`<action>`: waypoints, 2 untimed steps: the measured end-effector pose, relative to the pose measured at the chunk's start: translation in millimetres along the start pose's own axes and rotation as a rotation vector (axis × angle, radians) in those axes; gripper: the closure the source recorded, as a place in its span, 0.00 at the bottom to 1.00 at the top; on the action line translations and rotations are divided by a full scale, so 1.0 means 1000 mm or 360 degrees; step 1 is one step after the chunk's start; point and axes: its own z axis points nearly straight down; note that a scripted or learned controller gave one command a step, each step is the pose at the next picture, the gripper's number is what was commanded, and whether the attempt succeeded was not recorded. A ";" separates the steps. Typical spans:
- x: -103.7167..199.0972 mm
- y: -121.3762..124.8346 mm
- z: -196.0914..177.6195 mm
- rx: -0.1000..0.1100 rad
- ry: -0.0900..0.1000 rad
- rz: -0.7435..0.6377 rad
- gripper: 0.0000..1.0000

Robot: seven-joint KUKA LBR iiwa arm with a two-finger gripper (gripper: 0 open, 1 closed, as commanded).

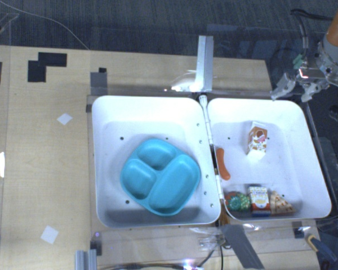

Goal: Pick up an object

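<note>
Starting at the near edge, the right bin has small packets bunched in its front corner, an orange sausage-shaped toy against the divider, and a little carton standing alone mid-bin. Beside it, the left bin carries a blue divided plate. Further back, the claw hangs spread wide and empty above the far right corner. Nothing picked yet; the whole grab remains. That carton looks least crowded.
</note>
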 end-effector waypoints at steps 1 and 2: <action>0.019 -0.018 0.110 0.0005 0.0001 0.0131 0.00; 0.042 -0.059 0.152 0.0004 0.0001 0.0342 0.00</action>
